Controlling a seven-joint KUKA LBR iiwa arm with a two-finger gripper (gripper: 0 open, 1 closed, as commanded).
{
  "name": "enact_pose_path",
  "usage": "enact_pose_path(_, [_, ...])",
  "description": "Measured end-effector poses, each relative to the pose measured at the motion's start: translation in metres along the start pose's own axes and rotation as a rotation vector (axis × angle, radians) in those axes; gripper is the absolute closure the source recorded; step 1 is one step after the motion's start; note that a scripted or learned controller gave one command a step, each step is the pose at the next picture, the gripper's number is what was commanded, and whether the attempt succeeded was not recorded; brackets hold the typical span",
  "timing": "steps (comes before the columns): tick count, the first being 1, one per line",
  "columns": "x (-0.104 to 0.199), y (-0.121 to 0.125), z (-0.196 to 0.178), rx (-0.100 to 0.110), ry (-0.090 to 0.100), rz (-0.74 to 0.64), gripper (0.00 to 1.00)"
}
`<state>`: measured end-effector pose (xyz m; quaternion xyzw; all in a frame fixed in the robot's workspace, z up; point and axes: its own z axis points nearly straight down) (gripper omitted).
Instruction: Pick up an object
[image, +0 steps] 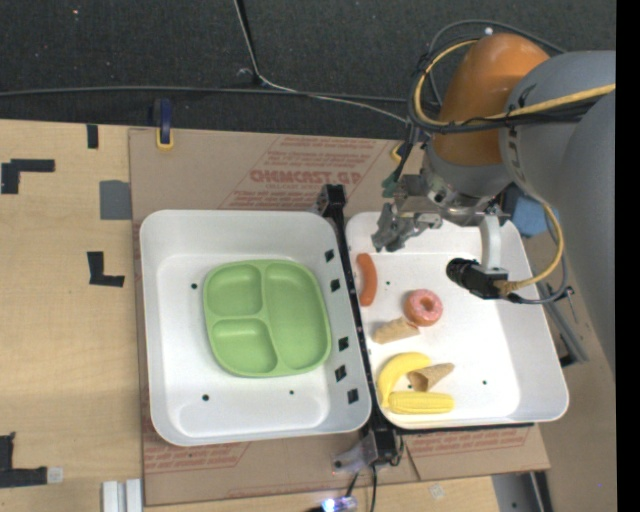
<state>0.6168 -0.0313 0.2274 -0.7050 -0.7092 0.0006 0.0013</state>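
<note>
Nearest the lens: corn cob (419, 403) and banana (402, 368) at the front of the right bin (530, 400), well below the gripper (392, 232) in the overhead view. Small cone (432, 376) touches the banana's right side. Bread piece (396, 329) and pink donut (423, 306) sit between those and the gripper. Left bin (160, 300) holds a green divided plate (267, 317), well left of the gripper.

Gripper hangs over the rear left corner of the right bin, close to the divider (345, 290). Nothing visible between the fingers; can't tell how far apart they are, too dark and foreshortened.

Likely target: sausage (366, 278), just below the gripper, hugging the divider. Long axis runs front to back, roughly parallel to the divider, far end pointing up at the gripper.

Doing it well, my read:
- close across the short axis, so fingers line up left-right
- aim mid-length, not the tip
- watch the left finger: little room beside the divider, could snag on the wall
- come straight down; a slant would roll it

Not yet grasped.
</note>
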Motion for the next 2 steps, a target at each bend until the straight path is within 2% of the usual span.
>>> enact_pose_path(1, [0.056,0.001,-0.009,-0.001,0.001,-0.001,1.00])
enact_pose_path(2, [0.110,0.004,0.006,0.000,-0.001,0.001,1.00])
